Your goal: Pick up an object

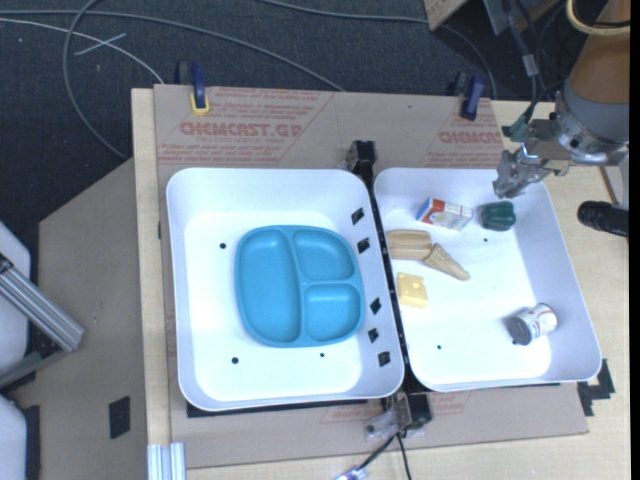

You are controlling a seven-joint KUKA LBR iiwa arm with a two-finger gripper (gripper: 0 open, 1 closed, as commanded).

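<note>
the tool [513,180] hangs over the far edge of the right bin [570,298], just above a dark green object [498,215] that lies in the bin; i cannot tell its state. a blue divided plate [298,284] sits in the left bin [200,218].

The desk [90,268] is pale wood, and a brown board [300,118] with red lettering lies flat on it. Two blue clamps sit at the board's far edge, one near the left corner [199,88] and one toward the right [472,95]. Two shallow white bins rest side by side on the board, touching along their inner edges. The left bin [200,278] sits nearer the board's left side, the right bin [560,288] reaches past its right edge. A black clip [361,155] stands at the far end of the seam between the bins.
</note>
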